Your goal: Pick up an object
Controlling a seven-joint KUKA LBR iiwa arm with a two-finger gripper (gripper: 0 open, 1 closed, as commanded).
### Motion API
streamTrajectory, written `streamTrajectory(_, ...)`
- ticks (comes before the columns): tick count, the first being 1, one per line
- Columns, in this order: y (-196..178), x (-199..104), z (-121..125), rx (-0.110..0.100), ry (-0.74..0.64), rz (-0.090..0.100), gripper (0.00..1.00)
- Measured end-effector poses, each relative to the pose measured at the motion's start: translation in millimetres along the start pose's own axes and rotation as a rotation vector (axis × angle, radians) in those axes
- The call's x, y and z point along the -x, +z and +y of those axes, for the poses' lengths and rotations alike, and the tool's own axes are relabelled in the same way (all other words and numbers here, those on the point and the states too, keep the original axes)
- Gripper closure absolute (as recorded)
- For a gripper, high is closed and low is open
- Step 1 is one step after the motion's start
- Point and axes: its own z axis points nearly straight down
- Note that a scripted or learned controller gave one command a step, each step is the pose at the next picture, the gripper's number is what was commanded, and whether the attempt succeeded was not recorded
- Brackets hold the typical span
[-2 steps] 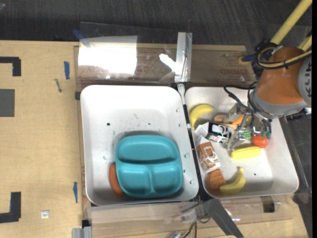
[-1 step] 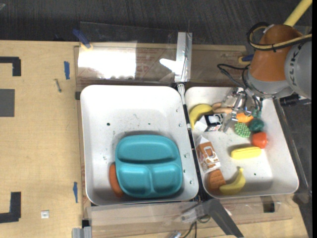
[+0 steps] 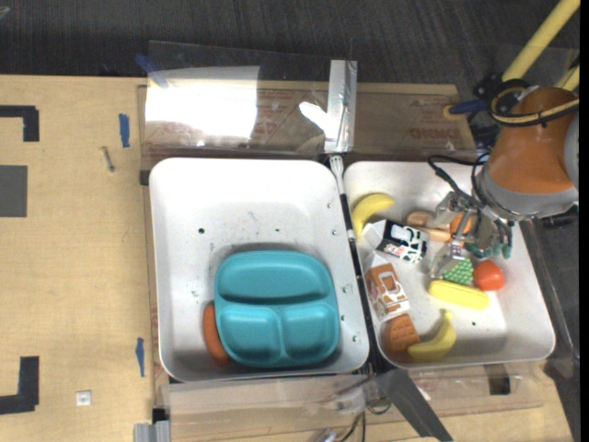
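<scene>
Gripper (image 3: pixel 467 238) low in the right bin (image 3: pixel 534 334), just above the green item (image 3: pixel 456 270) and beside the red ball (image 3: pixel 490 276). Cannot tell its opening; clutter and cabling hide it. Nothing seen lifted: yellow block (image 3: pixel 458 295) below the green item, banana (image 3: pixel 433 339) lower, all resting on the bin floor. Judged: approach made, grasp and lift remain. Teal tray (image 3: pixel 276 307) untouched in the left bin (image 3: pixel 184 247).

A tan wooden counter (image 3: pixel 74 247) carries black tape marks (image 3: pixel 20 122) near its left edge. Dark grey carpeted floor (image 3: pixel 276 12) lies beyond its far edge. Glare brightens a clear plastic sheet (image 3: pixel 235 109) at the far edge.
</scene>
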Motion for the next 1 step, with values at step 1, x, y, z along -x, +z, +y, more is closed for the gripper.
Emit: streamTrajectory(1, -15.7, 6.7, 1.2, 0.0, -0.001, -0.024, 1.0)
